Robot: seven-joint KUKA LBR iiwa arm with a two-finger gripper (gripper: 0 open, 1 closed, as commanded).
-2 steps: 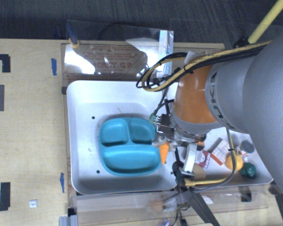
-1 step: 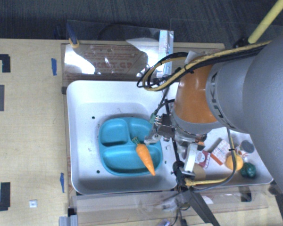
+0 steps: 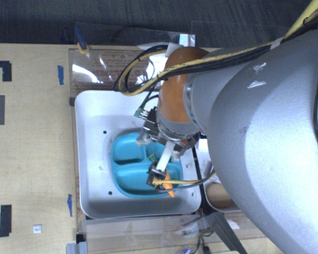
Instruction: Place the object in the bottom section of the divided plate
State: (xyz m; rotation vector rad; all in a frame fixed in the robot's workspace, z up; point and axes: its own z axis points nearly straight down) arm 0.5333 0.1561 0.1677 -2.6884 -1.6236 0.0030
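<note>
— Over the white bin [image 3: 90,142] at mid-view, what is labelled at centre?

— Gripper [image 3: 151,143], at the end of the grey arm [image 3: 265,131], which enters from the right of the view. The orange band [image 3: 175,94] sits directly above the wrist. The gripper hangs over the teal divided plate [image 3: 124,155], which lies flat on the bin's floor, nearer the right wall than the left.

— And the gripper's state?

— It cannot be told. The wrist and its cabling hide the underside, so neither how wide it stands nor anything it might hold can be read.

— Where is the object?

— The small orange object [image 3: 169,189] is at the plate's lower right edge, by the bottom section [image 3: 130,178]. Only a sliver of it shows. Whether it rests inside that section or on the rim cannot be told, nor whether the gripper touches it. The blue floor of the bottom section shows to its left.

— What surrounds the bin?

— The pale wooden bench [image 3: 32,142], with a strip of blue tape [image 3: 60,74] near the bin's upper left corner. A tan round thing [image 3: 220,194] lies just beyond the bin's right wall, partly under the arm.
</note>
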